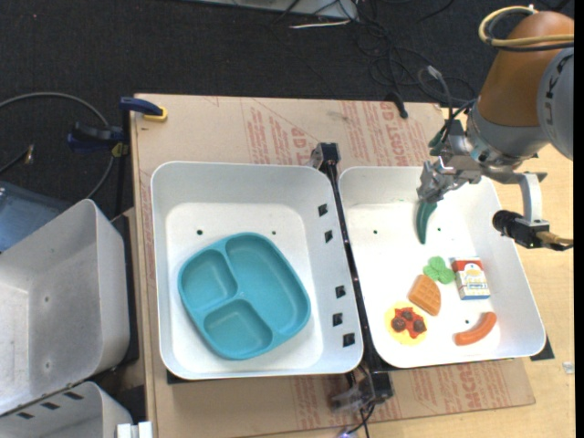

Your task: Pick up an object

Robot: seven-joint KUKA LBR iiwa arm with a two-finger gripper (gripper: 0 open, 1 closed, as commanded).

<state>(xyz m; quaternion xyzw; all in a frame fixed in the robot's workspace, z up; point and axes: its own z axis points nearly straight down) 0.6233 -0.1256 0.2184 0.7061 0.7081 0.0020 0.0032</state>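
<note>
2 shallow white bins sit side by side. Over the right bin (pixel 511 245) we see the gripper (pixel 436 190) clamped on a slim, curved dark-green toy vegetable (pixel 424 219), which hangs below the fingertips, its long axis near vertical, tip pointing down. The left bin (pixel 182 190) holds a smooth teal 3-compartment plate (pixel 243 294).

Teal sectioned tray (pixel 243 294) in left white bin (pixel 173 190); blue clamps (pixel 96 138) at cardboard's (pixel 265 126) corner.
</note>
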